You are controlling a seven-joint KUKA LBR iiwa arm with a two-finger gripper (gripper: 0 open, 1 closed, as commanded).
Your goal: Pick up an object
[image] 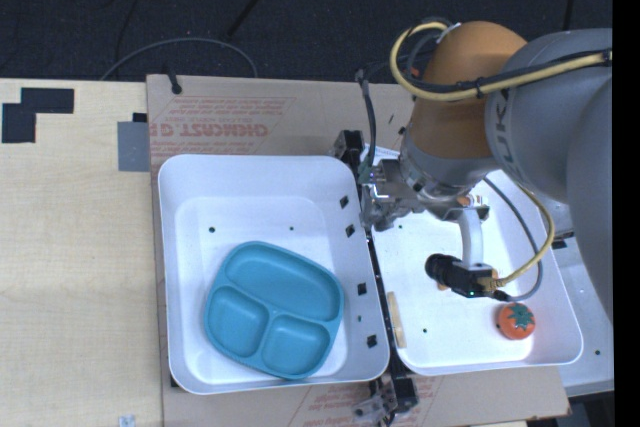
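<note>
Arm (530,115) comes in from the right, with the wrist over the far left part of the right bin (450,343). Gripper (383,202) sits low at the divide between the two bins, right by the shared walls near their far end. The wrist body blocks the view, so I can't tell if the gripper is spread, pressed together or pinching anything, and I see nothing in it. Pick candidates: the blue plate (272,310), with three compartments, lies flat in the left bin (166,215). It's in the near half, slightly rotated, and its near edge is close to the bin's front wall. The orange toy (516,321) is round with a green top and sits in the right bin's near right corner, well apart from the gripper. The pale stick (396,318) lies along the right bin's left wall at the near end, roughly parallel to the wall. Both bins rest on a cardboard sheet (230,120) with red print, on top of the light wood bench (70,265).
</note>
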